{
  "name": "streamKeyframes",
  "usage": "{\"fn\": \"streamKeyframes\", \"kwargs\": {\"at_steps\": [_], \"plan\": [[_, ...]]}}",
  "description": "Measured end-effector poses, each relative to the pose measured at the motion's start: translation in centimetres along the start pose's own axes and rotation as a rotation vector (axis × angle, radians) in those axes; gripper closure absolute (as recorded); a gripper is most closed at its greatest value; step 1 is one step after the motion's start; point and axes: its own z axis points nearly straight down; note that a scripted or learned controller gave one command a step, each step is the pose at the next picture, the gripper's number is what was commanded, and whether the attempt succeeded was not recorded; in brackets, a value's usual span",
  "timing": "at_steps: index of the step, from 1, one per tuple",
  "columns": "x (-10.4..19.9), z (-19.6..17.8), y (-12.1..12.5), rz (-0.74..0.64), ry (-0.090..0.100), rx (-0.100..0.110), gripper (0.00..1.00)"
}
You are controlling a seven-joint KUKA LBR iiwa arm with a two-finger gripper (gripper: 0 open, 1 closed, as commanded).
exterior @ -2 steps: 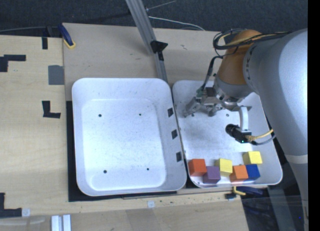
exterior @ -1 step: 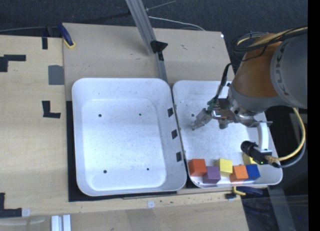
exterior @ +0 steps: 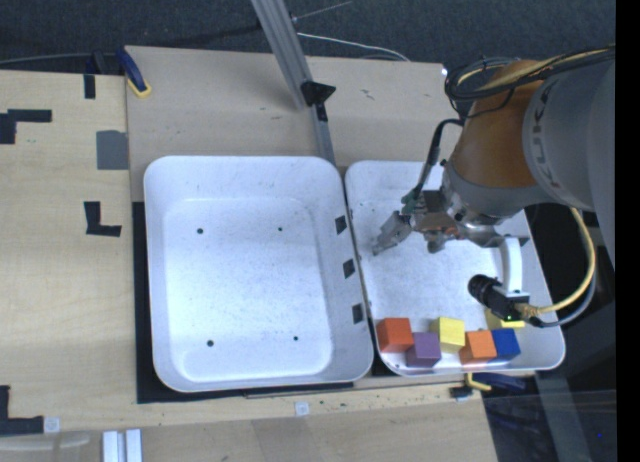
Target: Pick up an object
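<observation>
Several small blocks lie in a row along the near edge of the right bin (exterior: pixel 535 280): an orange block (exterior: pixel 396 333), a purple block (exterior: pixel 427 348), a yellow block (exterior: pixel 452 331), a second orange block (exterior: pixel 481 345) and a blue block (exterior: pixel 507 342). My gripper (exterior: pixel 412 240) hangs over the middle of that bin, farther from the front edge than the blocks and apart from them. Its fingers (exterior: pixel 387 238) are spread, it is open, and nothing sits between them.
The left bin (exterior: pixel 160 250) stands beside the right one, their rims touching. A slanted metal post (exterior: pixel 280 30) rises behind the bins. A black cable plug (exterior: pixel 490 292) and a yellow hose (exterior: pixel 575 285) hang from the arm over the right bin's right side.
</observation>
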Motion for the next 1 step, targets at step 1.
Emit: {"fn": "streamKeyframes", "kwargs": {"at_steps": [1], "plan": [[4.76,0.01,-2.55,-0.002,0.001,0.003,0.00]]}}
